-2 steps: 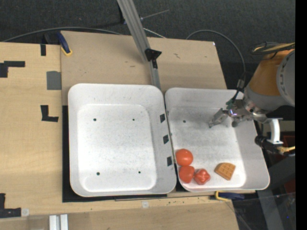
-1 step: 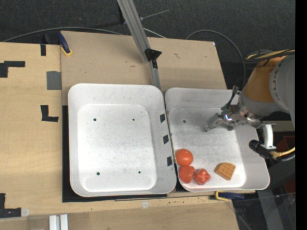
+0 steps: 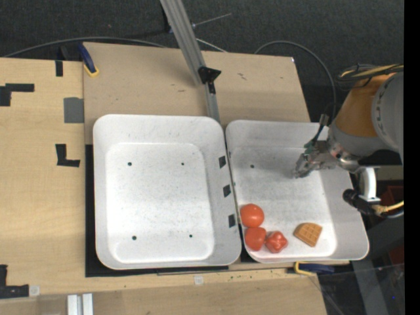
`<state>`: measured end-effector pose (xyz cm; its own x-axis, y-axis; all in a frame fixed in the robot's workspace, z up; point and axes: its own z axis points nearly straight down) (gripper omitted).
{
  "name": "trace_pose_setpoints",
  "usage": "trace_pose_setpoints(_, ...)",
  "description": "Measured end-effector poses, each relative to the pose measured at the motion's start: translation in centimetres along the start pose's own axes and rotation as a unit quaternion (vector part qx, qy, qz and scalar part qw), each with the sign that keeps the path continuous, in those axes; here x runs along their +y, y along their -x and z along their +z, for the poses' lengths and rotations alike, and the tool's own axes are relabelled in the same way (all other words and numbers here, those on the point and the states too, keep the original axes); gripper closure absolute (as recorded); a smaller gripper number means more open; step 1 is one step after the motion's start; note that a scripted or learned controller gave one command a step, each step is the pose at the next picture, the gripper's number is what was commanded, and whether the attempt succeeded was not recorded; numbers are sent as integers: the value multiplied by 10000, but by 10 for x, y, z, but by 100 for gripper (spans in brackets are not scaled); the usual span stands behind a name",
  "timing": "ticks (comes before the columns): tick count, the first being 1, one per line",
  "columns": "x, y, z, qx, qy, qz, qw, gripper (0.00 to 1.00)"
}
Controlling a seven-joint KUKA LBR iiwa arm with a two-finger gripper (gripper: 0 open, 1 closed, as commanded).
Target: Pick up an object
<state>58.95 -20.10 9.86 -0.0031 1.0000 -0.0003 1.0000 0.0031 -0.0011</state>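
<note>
Front edge: bench (image 3: 39, 195) of pale wood, its near rim carrying a small yellow clip (image 3: 303, 266) just below the right bin.
Right bin (image 3: 275, 146): shallow, white, touching the left bin along their shared side; all the loose things lie in its near part.
Tomato (image 3: 252, 214): round, orange-red, close against the bin's left wall.
Second tomato (image 3: 255, 237): just below the first, touching or nearly touching it, at the near-left corner.
Pepper (image 3: 276, 242): small, red, lumpy, just beside the second tomato on its right.
Cracker (image 3: 308, 233): tan, squarish, tilted, a little apart from the pepper, toward the bin's right.
Gripper (image 3: 302, 168): low over the bin's middle-right floor, well apart from all four things; nothing between its tips.
Fingers: too dark and small to read; I cannot tell whether they are apart or together.
Arm (image 3: 371, 113): grey with an orange band, reaching in from the right.
Left bin (image 3: 157, 126): white, speckled floor.
Pole (image 3: 187, 35): grey metal, slanting across the bench's far side.
</note>
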Motion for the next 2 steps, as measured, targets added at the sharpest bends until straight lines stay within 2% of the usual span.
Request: trace_pose_setpoints(2,12,2,-105,-4,27,6,10000,100)
